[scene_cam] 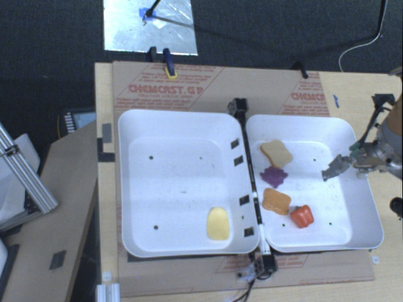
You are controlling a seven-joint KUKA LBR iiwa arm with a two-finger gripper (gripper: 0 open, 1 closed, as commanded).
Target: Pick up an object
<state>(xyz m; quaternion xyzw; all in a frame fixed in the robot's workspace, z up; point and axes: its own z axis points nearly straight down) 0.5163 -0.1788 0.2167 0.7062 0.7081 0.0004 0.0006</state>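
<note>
Yellow piece (218,223), near left bin (135,187); red pepper (302,216), orange piece (276,201) lie near-left of tool (335,168); tool's opening cannot be told.

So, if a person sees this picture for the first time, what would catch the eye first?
Probably the cluster of colourful pieces in the right bin: a tan piece, a purple piece, an orange piece and a red piece. Next, the lone yellow piece low in the left bin, and the gripper hanging over the right bin from the right.
</note>
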